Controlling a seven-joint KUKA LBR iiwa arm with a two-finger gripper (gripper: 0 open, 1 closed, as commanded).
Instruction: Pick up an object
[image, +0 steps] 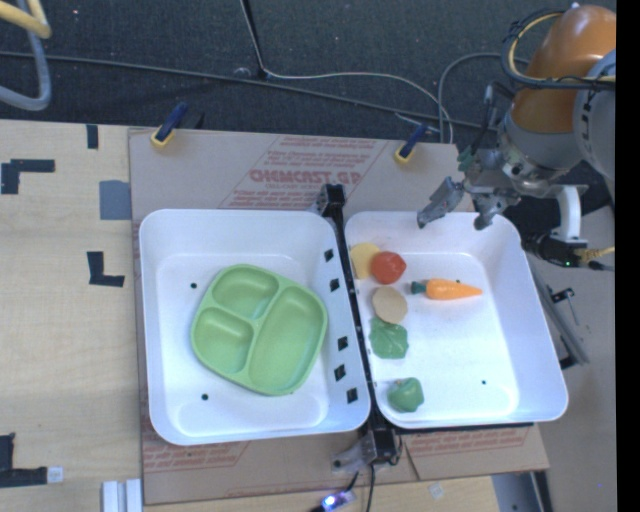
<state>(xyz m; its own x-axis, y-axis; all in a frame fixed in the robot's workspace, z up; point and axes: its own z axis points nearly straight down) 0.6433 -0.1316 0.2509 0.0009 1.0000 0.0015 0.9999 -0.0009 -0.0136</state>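
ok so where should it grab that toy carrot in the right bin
Grip the carrot across its thick orange middle, coming straight down from above. It lies flat, lengthwise left to right, green end left, with bare bin floor either side. The gripper hangs open above the bin's far edge.

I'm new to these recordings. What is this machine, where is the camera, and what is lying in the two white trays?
One camera looks down at a slant on a bench. The grey and orange robot arm reaches in from the right; its gripper, two fingers spread apart, hangs above the right bin's back edge, holding nothing. That bin holds toy food: a carrot, a tomato, a yellow piece, a tan disc and two green pieces. The left bin holds a green divided plate.
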